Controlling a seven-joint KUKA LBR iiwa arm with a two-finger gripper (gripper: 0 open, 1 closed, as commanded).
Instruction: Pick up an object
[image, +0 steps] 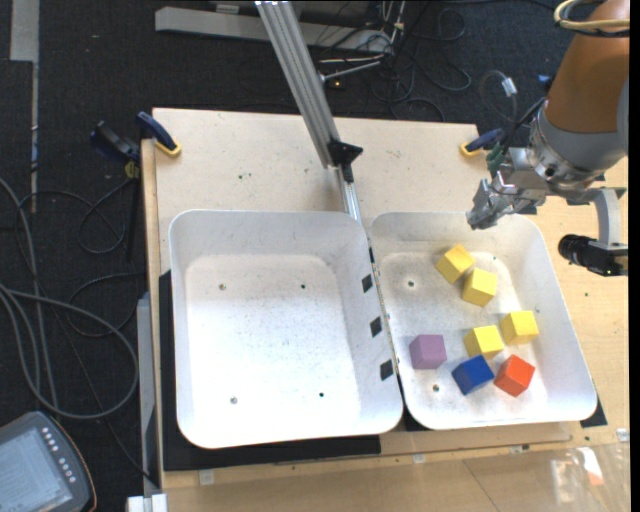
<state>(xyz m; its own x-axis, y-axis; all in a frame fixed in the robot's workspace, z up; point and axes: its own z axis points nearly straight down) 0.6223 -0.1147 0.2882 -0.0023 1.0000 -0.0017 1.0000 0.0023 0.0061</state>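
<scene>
7 small blocks lie in the right white plastic bin (560, 300): 4 yellow cubes (455, 263) (480, 286) (519, 325) (485, 340), 1 purple cube (428, 350), 1 blue cube (472, 374), 1 orange-red cube (514, 375). Left white bin (200, 250) sits beside it. Grey two-finger gripper (485, 212) hangs over the right bin's far rim, above and apart from the nearest yellow cube; nothing visibly held, opening too blurred to tell. Step judged: approach, pre-grasp. Next move likely calls for travel inward over 1 block, then descent, centred.
</scene>
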